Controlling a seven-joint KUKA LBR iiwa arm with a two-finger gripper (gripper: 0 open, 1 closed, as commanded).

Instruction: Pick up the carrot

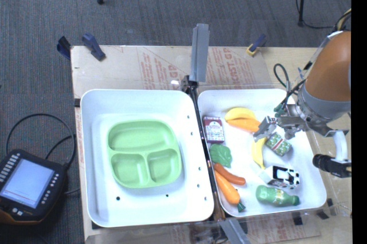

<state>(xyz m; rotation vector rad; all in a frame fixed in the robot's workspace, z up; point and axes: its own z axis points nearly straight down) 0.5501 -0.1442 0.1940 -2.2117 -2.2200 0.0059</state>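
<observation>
While the carrot [227, 189] lay diagonally down-left of it, the gripper [279, 126] hovered; its grip state I couldn't tell.

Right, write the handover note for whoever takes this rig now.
Gripper: over the right bin, above a small green carton; nothing seen between its fingers.
Carrot: lying near the right bin's front left corner, beside a red-orange sausage and below the green leafy piece.
Done: nothing yet; carrot untouched.
Left: move the gripper to the carrot, grasp, lift.
</observation>
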